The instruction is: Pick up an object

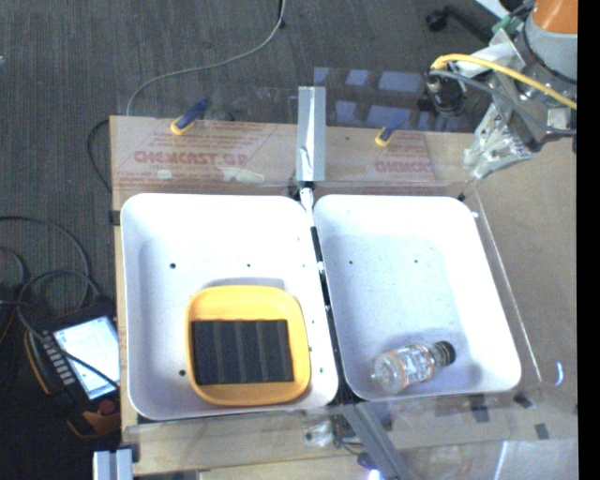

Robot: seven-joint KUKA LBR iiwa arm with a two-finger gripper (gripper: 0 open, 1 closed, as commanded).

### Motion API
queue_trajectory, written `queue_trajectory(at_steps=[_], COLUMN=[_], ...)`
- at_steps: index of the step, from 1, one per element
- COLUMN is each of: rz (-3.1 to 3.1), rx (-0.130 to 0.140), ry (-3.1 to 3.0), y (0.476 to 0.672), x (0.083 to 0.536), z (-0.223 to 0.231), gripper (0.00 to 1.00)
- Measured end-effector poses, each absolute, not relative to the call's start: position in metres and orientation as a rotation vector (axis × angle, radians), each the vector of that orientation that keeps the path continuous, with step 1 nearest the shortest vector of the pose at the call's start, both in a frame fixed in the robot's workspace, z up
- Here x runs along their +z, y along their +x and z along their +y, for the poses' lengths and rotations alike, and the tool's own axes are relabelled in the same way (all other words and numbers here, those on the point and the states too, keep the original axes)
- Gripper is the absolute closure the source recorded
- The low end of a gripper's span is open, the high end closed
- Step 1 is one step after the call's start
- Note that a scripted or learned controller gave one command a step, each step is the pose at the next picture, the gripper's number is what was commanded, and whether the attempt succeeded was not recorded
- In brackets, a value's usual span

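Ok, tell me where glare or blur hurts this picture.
Camera view: the white bins are bright and washed out; the clear bottle glints, so its outline is vague; the tool at the top right is soft and pale; the yellow tray reads sharply.

The arm (553,28) is cut off by the top-right corner.

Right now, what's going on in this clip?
A grey robot arm with its end effector sits up at the far right corner, above the bench behind the right bin, not over either bin's contents. Nothing is visibly held. A clear plastic bottle lies on its side near the front of the right bin, and a yellow tray-like object with a dark ribbed centre rests in the left bin. No pick is underway yet.
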State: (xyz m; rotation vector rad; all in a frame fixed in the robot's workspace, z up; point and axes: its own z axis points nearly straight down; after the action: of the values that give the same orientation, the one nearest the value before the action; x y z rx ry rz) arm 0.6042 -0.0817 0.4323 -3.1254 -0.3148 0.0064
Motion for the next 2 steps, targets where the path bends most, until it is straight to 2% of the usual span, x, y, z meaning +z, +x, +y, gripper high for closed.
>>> queue_trajectory(at_steps=[1,2], rz=[-0.315,-0.360], rx=[0.007,0.006], ry=[-3.126,-3.121], y=[0.612,0.656], x=[0.432,0.432], z=[-0.008,0.085], gripper=[1.00,1.00])
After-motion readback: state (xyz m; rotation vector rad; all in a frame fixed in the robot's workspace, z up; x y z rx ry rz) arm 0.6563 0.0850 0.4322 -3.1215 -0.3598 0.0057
